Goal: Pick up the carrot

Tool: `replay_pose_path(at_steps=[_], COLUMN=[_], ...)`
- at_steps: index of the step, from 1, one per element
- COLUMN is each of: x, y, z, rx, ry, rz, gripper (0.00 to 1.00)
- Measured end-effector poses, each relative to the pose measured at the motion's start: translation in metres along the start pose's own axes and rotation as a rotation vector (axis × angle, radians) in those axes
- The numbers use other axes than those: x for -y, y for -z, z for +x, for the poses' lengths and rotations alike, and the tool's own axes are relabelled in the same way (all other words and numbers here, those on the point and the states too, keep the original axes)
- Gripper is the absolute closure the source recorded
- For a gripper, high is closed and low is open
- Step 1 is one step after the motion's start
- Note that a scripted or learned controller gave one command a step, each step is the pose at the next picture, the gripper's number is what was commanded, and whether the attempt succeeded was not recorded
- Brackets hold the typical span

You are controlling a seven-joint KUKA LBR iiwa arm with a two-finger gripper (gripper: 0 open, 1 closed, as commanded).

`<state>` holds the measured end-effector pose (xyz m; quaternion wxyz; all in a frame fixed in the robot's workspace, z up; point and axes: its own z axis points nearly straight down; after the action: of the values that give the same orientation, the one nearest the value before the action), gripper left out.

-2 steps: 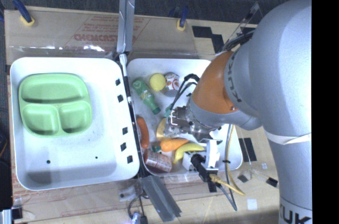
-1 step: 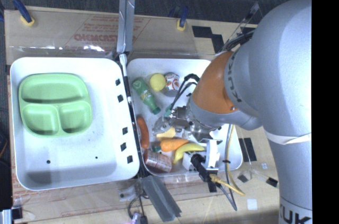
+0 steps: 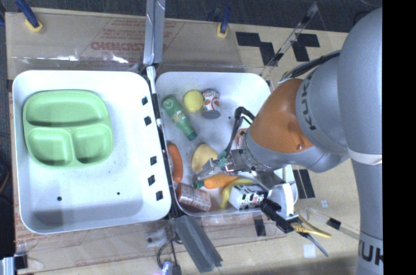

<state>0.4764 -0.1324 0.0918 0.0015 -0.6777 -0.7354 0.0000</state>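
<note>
Carrot (image 3: 219,182) is lying in the right bin (image 3: 250,82), near its front wall, just beside the yellow banana (image 3: 229,192) and below the pale yellow fruit (image 3: 204,155). Tool (image 3: 218,166) is hovering directly over the carrot's left end; whether its jaws are spread or pressed together cannot be told. Green bottle (image 3: 179,116) is lying well behind the carrot.

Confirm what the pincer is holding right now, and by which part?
Cannot tell. The pincer sits low over the carrot in the right bin, but the wrist hides the contact.
</note>
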Motion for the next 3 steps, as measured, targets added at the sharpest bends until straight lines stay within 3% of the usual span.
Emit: replay_pose_path(at_steps=[1, 2, 3], x=[-0.001, -0.001, -0.023], y=[0.010, 0.019, 0.032], z=[0.001, 0.001, 0.021], rx=[-0.001, -0.002, 0.001], ry=[0.004, 0.008, -0.139], rz=[0.000, 0.002, 0.001], gripper=[1.00, 1.00, 1.00])
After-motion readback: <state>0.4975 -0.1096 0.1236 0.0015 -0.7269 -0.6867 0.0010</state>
